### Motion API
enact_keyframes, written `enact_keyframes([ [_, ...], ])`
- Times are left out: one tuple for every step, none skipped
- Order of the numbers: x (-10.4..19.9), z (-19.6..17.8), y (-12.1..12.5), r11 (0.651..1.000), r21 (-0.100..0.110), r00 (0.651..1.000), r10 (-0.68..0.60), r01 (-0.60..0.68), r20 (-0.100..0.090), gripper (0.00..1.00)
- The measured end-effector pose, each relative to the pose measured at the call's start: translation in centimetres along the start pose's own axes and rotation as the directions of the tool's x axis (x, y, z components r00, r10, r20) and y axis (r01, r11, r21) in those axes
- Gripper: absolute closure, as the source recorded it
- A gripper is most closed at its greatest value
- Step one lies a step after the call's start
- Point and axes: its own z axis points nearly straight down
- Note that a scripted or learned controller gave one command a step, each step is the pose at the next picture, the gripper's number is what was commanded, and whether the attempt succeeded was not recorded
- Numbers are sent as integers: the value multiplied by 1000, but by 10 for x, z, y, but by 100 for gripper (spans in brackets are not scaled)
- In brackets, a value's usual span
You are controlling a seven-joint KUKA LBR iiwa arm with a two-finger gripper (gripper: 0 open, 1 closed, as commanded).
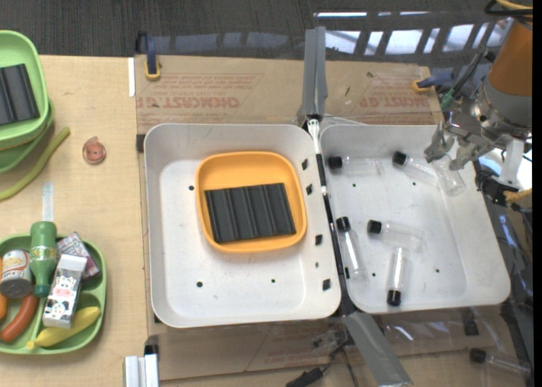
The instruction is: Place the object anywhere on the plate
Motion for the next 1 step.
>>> enact_keyframes([
  [-17, -19, 35, 999, -1, 999, 43, -43, -1, 100],
])
